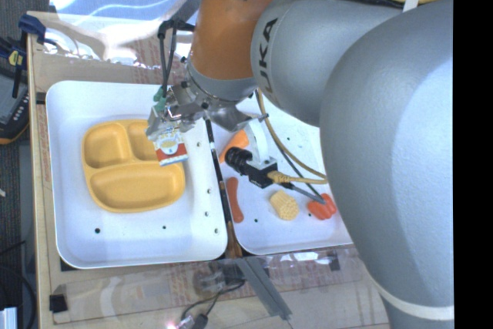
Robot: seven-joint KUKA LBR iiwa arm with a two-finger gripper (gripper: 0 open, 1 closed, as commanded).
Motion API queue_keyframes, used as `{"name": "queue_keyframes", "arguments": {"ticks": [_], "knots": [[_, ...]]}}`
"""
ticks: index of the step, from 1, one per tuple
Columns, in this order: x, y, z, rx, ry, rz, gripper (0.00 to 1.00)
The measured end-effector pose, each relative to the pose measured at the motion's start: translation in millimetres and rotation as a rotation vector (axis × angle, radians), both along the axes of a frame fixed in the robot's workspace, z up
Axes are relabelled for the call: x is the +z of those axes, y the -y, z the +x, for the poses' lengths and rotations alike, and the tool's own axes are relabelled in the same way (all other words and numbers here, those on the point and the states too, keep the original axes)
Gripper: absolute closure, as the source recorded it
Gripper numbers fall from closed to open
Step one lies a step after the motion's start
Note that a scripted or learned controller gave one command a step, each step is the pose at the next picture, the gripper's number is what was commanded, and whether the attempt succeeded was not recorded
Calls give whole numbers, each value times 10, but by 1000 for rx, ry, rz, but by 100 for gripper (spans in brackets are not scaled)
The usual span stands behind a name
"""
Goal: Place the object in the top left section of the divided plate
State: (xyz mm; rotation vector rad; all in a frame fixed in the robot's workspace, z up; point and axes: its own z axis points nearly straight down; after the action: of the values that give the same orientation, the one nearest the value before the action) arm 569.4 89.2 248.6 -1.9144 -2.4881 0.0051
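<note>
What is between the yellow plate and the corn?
In the camera view, a thin reddish stick lies between the yellow plate and the corn, just inside the right bin's edge.

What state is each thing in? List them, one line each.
Divided plate: flat in the left bin, top left section bare.
Gripper: low over the plate's right side; grip unclear.
Red and white object: right under it, above the plate's right side.
Corn piece: lying loose in the right bin.
Orange stick: lying flat by that bin's left wall.
Red piece: lying loose beside the corn piece.
</note>
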Motion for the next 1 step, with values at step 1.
{"name": "queue_keyframes", "arguments": {"ticks": [1], "knots": [[-365, -558, 287, 322, 3, 2, 100]]}}
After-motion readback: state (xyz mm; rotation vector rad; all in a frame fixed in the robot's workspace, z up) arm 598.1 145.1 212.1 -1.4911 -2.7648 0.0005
